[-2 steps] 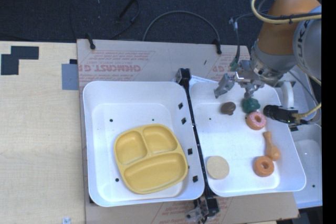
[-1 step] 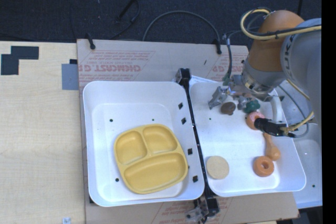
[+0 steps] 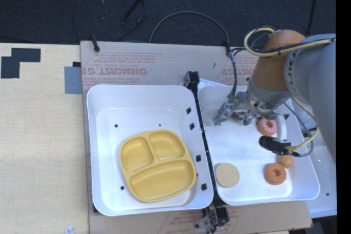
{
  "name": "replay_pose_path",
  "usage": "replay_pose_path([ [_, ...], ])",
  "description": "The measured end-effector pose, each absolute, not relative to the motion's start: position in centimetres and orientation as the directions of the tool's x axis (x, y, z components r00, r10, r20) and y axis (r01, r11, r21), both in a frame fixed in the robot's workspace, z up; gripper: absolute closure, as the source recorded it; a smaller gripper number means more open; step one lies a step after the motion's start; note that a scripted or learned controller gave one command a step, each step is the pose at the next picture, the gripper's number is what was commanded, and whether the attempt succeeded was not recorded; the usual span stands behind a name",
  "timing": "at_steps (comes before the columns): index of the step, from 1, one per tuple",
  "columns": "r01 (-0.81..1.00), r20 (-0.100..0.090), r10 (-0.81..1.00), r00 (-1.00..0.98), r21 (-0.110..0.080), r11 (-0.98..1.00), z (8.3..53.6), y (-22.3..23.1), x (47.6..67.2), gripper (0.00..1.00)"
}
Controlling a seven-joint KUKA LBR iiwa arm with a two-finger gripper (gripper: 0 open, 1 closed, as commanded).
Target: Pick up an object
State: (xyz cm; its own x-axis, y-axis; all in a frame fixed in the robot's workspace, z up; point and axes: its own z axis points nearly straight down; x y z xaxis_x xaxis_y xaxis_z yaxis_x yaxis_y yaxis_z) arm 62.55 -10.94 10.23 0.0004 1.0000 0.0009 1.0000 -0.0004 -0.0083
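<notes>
We are looking at the pincer (image 3: 235, 113) hanging low over the upper part of the right bin (image 3: 247, 152). Its metal parts are blurring together against the white floor, so we cannot tell whether it is set wide or narrow, and we are seeing nothing gripped in it. The arm (image 3: 274, 71) is reaching in from the right and bending down steeply, which we are reading as a posture for a downward grab rather than a sweep across.

Just beside the pincer, toward the arm, a pink doughnut (image 3: 267, 127) is lying flat. We are judging it the likeliest target, since it is the nearest loose thing. Further toward the near edge, a small orange piece (image 3: 284, 161) and an orange doughnut (image 3: 275, 173) are sitting close together, and a beige disc (image 3: 227, 175) is lying apart from them by the divider. All are resting loose and well spread, so each is leaving room for a grasp.

In the left bin (image 3: 109, 118) a yellow divided plate (image 3: 158, 164) is lying flat, well apart from the pincer.
</notes>
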Motion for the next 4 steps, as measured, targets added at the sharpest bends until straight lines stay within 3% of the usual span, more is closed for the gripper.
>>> replay_pose_path([
  [1, 1.000, 0.001, 1.000, 0.003, -0.005, -0.003, 11.6, -11.0, 62.7, 1.00],
  [3, 1.000, -0.001, 1.000, -0.001, 0.003, 0.001, 21.4, -11.7, 63.4, 1.00],
  [4, 1.000, 0.002, 1.000, -0.003, -0.004, 0.003, 21.0, -7.5, 61.7, 1.00],
])
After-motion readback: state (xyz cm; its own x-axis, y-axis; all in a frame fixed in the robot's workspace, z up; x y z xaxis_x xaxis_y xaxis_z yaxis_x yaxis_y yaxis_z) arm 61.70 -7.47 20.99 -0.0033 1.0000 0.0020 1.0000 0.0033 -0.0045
